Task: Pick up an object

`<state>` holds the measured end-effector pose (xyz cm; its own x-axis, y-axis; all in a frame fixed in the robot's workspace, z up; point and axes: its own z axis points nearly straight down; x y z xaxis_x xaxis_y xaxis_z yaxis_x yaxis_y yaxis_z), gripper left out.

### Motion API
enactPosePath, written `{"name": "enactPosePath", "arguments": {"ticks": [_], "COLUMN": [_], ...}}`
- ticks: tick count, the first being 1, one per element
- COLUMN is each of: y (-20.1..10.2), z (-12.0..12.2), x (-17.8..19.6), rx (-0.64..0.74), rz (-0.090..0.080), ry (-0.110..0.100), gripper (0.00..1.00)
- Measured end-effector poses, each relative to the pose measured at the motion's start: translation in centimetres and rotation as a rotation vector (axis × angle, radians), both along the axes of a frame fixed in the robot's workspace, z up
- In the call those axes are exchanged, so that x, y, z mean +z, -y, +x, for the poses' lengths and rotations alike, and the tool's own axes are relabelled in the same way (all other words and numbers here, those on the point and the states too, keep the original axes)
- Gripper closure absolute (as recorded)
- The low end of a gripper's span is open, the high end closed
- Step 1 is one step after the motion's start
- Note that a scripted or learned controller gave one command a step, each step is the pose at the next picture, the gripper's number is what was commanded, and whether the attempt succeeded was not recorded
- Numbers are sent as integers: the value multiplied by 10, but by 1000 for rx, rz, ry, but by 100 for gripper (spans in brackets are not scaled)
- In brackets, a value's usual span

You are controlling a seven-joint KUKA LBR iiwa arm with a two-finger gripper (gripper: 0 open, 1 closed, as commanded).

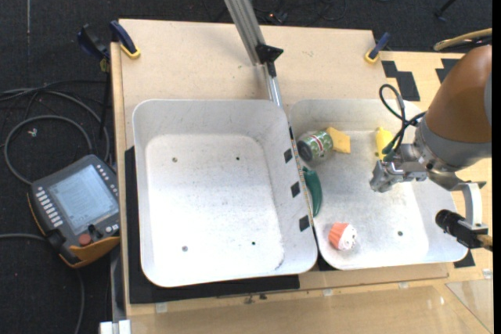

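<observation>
We saw the hand (381, 177) low in the right bin (407, 246), just beside the yellow piece (383, 141); whether it was open or closed we could not tell; the green can (315, 145) lay on its side near the divider, touching a second yellow piece (340, 140); we judged the can light, stiff and slippery, best taken across its round body; the orange-and-white object (342, 236) sat apart.

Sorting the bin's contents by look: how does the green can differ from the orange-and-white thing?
The green can is green with a silvery end; the orange-and-white thing is orange and white. The can lies on its side at the right bin's far left, against a yellow piece; the orange-and-white thing sits alone near the front. Both share that bin.
</observation>
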<state>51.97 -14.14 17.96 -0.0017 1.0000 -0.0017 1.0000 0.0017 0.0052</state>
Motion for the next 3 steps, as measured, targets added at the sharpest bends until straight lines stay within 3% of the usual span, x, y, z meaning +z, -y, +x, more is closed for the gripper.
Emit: {"name": "enactPosePath", "arguments": {"ticks": [1, 3], "y": [0, -101], "z": [2, -5], "x": [51, 38], "rx": [2, 7], "rz": [0, 4], "ry": [1, -6], "gripper": [100, 100]}}
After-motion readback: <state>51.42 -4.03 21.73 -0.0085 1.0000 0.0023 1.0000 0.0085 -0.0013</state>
